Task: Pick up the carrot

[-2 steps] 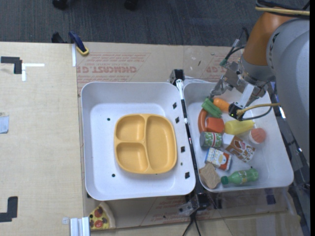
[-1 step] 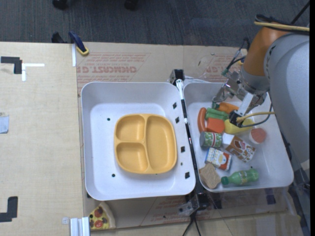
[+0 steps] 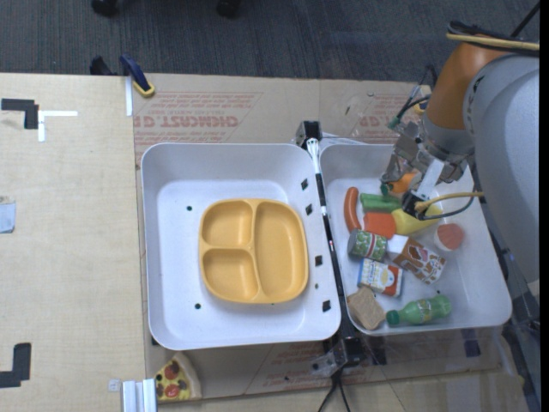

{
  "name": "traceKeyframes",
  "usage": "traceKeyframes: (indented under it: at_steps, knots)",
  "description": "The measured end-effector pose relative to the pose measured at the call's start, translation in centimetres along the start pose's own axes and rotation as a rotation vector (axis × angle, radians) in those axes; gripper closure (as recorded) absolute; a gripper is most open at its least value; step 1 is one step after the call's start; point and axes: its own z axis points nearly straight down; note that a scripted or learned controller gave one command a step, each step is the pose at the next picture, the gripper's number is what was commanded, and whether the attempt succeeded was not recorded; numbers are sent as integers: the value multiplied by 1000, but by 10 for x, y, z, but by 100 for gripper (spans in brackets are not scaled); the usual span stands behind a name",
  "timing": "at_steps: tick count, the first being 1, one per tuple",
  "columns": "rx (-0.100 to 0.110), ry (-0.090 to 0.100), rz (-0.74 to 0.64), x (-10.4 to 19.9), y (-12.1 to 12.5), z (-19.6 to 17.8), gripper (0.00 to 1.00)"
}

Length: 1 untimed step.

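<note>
I see the arm (image 3: 506, 101) coming in from the right, big grey body over the right bin's far right corner, orange band just above the wrist, wrist angled down and toward the left. The left bin (image 3: 163, 256) holds a yellow divided plate (image 3: 255, 250) sitting about centre, with bare white floor all round it, so plenty of room there. The right bin (image 3: 489, 307) is crowded: items packed through its middle and near half, only a strip of floor along the right wall and the near right corner looks free. The gripper (image 3: 405, 181) hangs low over the far part of the right bin, near the far wall and just right of the divider between the bins. There's an orange bit right at the fingertips, probably the carrot (image 3: 400, 180), but it's small and partly covered; I can't tell if the fingers are closed on it or merely around it. Just below the tip sit a green vegetable (image 3: 380, 202), an orange-red piece (image 3: 381, 223) and a yellow piece (image 3: 413, 222). A red sausage (image 3: 352, 209) lies along the divider side. Further toward me: green can (image 3: 368, 245), carton (image 3: 380, 276), brown packet (image 3: 421, 262), bread slice (image 3: 366, 309), green bottle (image 3: 419, 311) by the near wall.
</note>
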Motion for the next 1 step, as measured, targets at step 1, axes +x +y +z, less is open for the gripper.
traceKeyframes:
  at_steps: [1]
  knots:
    - [-3, 4, -128, 48, -34, -91, 100]
